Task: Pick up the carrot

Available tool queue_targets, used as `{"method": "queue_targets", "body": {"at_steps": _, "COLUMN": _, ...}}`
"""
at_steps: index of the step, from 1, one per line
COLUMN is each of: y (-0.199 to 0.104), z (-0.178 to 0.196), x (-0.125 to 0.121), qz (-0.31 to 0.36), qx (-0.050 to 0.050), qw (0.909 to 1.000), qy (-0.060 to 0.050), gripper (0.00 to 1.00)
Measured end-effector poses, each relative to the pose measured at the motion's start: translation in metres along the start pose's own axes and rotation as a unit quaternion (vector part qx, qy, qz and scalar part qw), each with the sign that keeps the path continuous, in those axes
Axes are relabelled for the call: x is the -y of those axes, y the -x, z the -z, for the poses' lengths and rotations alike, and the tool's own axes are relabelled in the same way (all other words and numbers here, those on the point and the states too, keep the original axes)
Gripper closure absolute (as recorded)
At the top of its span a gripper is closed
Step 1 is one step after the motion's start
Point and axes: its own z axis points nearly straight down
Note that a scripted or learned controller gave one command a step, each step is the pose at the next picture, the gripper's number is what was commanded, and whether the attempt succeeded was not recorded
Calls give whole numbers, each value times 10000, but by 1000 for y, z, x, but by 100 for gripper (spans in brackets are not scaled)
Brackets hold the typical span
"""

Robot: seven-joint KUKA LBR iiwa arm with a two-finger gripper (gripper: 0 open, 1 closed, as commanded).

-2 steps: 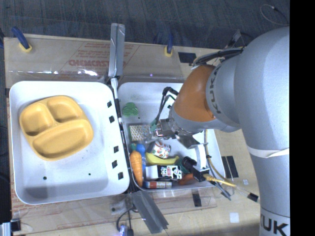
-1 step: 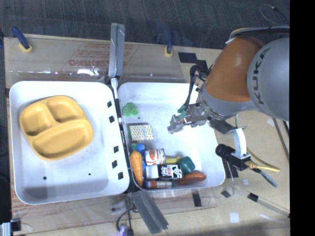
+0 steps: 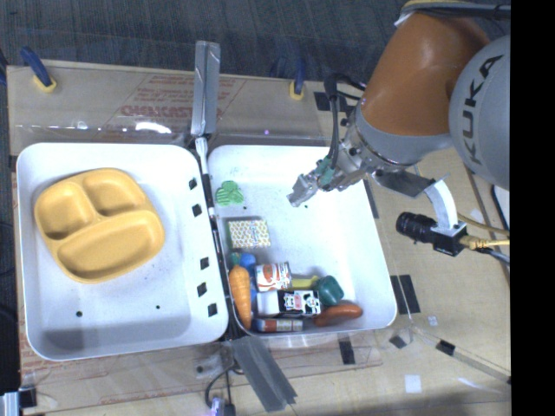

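The carrot [image 3: 240,294] is orange and lies lengthwise along the left wall of the right bin [image 3: 364,232], near the front corner. Other small items crowd against its right side. My gripper [image 3: 303,191] hangs over the upper middle of the right bin, well behind and to the right of the carrot. Nothing shows between its fingers. The fingers look close together, but the slant view does not settle their state.
A yellow divided plate [image 3: 97,222] lies in the left bin [image 3: 52,319]. In the right bin sit a green leafy piece [image 3: 229,192], a patterned packet [image 3: 248,232], a red-and-white can [image 3: 274,276], a dark green item [image 3: 329,289] and a red sausage-like item [image 3: 338,313].
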Motion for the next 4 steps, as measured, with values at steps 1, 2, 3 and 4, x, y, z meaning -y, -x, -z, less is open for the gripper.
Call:
{"method": "queue_targets", "body": {"at_steps": 1, "y": 5, "z": -36, "x": 13, "qz": 383, "qx": -8, "qw": 9993, "qy": -14, "gripper": 100}}
{"method": "queue_targets", "body": {"at_steps": 2, "y": -30, "z": 6, "x": -18, "qz": 1687, "qx": 4, "qw": 9857, "qy": 1, "gripper": 100}}
{"method": "queue_targets", "body": {"at_steps": 3, "y": -30, "z": 6, "x": -18, "qz": 1685, "qx": 4, "qw": 9857, "qy": 1, "gripper": 0}}
{"method": "queue_targets", "body": {"at_steps": 4, "y": -88, "z": -116, "x": 18, "qz": 1736, "qx": -18, "qw": 9848, "qy": -23, "gripper": 0}}
